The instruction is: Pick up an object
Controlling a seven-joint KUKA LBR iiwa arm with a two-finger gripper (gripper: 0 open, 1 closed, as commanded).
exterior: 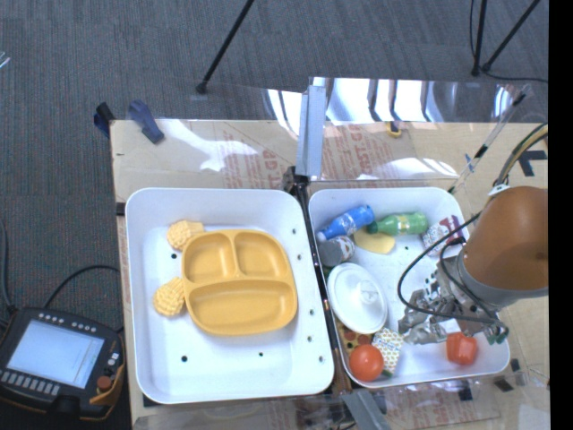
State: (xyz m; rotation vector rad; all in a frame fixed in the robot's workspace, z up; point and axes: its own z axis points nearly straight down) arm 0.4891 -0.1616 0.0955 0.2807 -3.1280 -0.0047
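The right bin (483, 365) holds several small objects: a blue bottle (346, 222), a green bottle (400, 224), a yellow piece (374, 242), a white round lid (357, 297), a red ball (366, 362), a red block (461, 348) and a small checkered piece (389, 342). My gripper (436, 322) reaches in from the right and hangs low over the bin's front right part. It sits between the white lid and the red block, just left of the block. The wrist and its cables hide the bin floor beneath it.
The left bin (143, 330) bears a yellow divided plate (240, 281) with two waffle-like yellow pieces (183, 233) (168, 297) at its left. A grey piece (335, 250) lies by the divider between the bins. A teach pendant (58, 356) lies at the lower left.
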